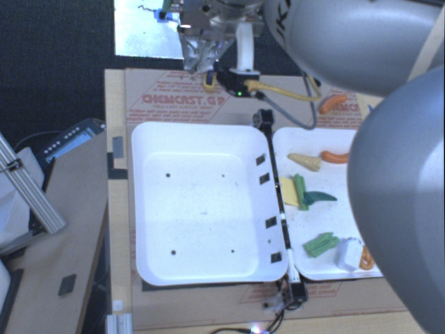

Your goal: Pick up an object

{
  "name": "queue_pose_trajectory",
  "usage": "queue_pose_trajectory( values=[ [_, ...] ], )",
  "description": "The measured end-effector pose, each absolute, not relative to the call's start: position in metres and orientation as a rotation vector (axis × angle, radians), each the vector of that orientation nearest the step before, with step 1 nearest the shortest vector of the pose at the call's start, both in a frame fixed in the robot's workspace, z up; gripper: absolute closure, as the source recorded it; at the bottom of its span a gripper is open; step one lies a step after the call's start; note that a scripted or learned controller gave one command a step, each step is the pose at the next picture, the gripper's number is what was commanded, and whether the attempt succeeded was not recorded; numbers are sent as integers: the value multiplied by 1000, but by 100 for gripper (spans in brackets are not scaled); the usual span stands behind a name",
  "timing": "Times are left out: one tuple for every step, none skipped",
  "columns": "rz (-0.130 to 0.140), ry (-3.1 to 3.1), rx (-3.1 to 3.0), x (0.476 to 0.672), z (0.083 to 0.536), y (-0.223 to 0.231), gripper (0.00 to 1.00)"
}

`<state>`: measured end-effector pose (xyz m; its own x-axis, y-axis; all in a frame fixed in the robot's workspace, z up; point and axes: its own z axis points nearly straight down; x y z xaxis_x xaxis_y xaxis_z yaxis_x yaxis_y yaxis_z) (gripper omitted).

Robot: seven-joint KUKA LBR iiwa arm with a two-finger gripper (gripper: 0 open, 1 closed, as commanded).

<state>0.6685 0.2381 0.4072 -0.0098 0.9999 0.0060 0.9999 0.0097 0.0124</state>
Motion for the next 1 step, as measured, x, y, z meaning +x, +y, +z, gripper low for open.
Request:
queue_pose_trajectory(
  values=[
    [-16, 2226, 2225, 625, 290, 234, 100]
  ],
)
